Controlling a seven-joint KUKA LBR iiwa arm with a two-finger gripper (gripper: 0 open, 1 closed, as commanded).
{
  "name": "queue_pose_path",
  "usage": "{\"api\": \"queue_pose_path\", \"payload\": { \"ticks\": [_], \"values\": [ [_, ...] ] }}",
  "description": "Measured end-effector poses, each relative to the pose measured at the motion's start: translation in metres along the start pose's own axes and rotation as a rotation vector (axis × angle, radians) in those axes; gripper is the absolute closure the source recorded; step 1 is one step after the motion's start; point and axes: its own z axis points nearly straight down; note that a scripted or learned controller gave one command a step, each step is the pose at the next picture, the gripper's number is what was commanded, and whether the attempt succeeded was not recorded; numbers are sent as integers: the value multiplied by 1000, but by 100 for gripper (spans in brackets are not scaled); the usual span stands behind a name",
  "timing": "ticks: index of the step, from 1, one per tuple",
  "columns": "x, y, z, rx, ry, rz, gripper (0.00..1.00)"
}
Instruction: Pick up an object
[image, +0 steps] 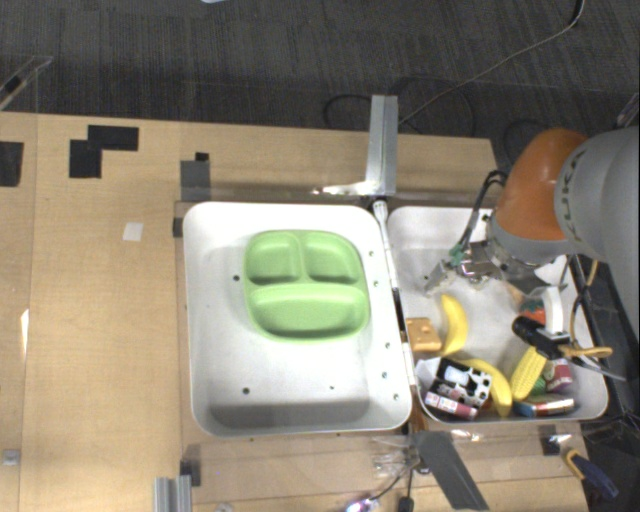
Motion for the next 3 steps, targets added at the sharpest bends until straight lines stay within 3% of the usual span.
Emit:
{"api": "queue_pose_path", "payload": {
  "ticks": [1,2,3],
  "values": [
    [18,-59,-2,-1,1,11,0],
    [21,-56,-14,-7,5,9,100],
    [68,4,-102,11,4,77,100]
  ]
}}
